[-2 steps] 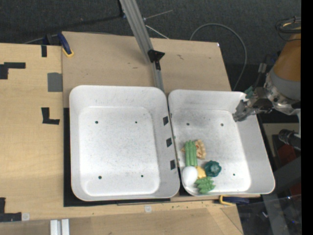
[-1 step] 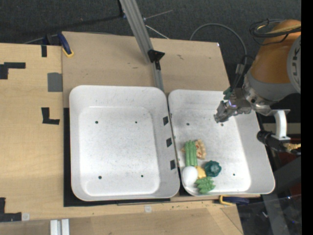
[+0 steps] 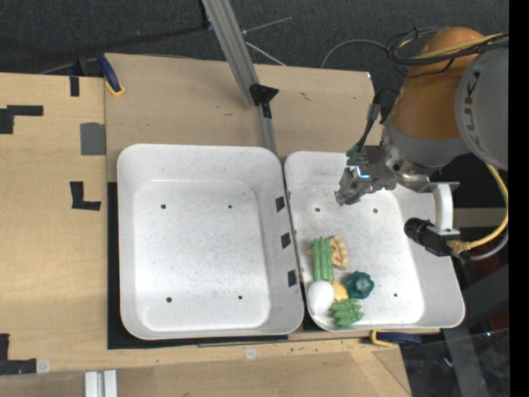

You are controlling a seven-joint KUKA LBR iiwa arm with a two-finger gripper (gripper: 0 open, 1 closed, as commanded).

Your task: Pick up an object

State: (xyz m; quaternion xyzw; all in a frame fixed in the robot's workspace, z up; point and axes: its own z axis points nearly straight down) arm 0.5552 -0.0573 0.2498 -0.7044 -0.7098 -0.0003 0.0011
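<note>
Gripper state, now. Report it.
Gripper: over the right bin, above the toy pile; open or closed cannot be told; nothing seen held.

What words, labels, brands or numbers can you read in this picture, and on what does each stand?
"KU": large dark letters on the grey arm at the right edge, running sideways; the rest is cut off.
No readable text on the bins, the toys or the bench; its black marks are tape, not letters.

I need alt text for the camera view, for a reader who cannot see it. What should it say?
A grey and orange robot arm reaches from the right, its gripper over the far part of the right white bin. A cluster of small objects, green, white, yellow and tan, lies at that bin's near left corner. The left white bin sits beside it.
</note>
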